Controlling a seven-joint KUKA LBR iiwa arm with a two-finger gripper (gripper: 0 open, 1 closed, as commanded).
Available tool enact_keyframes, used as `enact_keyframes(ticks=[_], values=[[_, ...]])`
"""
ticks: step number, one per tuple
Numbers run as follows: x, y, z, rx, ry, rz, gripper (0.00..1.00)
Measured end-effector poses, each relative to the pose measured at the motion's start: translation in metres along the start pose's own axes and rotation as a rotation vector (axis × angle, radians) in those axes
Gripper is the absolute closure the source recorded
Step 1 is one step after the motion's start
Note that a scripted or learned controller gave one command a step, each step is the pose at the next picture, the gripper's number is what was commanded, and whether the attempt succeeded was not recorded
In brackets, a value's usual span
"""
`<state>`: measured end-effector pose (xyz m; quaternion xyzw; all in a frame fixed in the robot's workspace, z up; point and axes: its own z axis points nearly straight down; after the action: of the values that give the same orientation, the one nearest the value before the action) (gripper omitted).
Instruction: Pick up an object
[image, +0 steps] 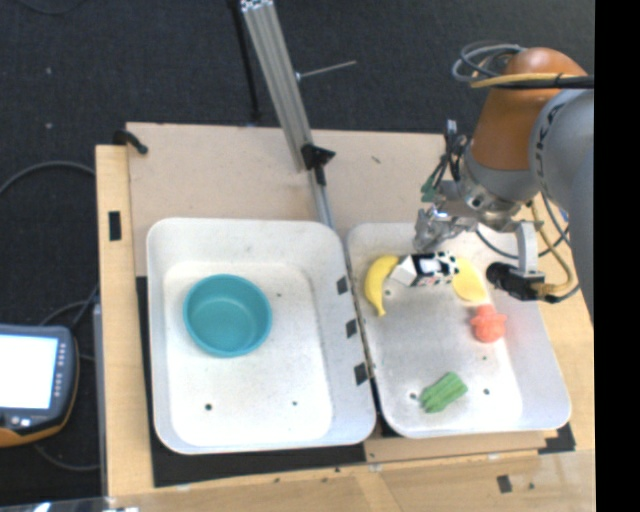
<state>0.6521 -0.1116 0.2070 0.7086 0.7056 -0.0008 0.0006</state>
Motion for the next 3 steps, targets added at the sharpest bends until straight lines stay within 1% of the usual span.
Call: enact_keyframes(ticks=[1,2,3], values=[[0.047,-0.003,-0.010,0.000,0.004,-0.010,1.00],[0.101,-0.006,-0.015,0.001,0.005,-0.012,1.00],[0.152,0.001,-0.032,-0.003,0.004,-0.012,1.00]])
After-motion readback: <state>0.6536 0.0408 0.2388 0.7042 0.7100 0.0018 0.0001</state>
